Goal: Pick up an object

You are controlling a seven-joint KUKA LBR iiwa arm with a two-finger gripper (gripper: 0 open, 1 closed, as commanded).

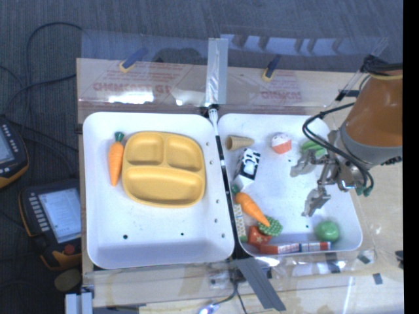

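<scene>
White plastic forms the two shallow bins set side by side on the desk (288, 84). In the left bin (98, 241) a yellow divided plate (163, 169) is seen, with a toy carrot (116, 161) lying just beside its left edge.

The right bin (288, 231) carries the loose objects. A tan cone (239, 142) lies near its upper left, a black-and-white carton (248, 163) just below it, and a white and orange egg-shaped toy (281, 143) further right. A second carrot (252, 209) is laid at a slant along the lower left, its tip touching a leafy green piece (272, 227). A red and white tube (294, 247) lies along the front wall. A green ball (327, 230) rests in the lower right corner.

The tool (314, 187) is held over the right half of this bin, below the orange band (380, 110) of the arm. Its two fingers are spread apart, one pointing up-left and one down, and nothing is seen between them. The green ball lies just below the lower fingertip, apart from it. A small green object (313, 146) is partly hidden just above the tool.
</scene>
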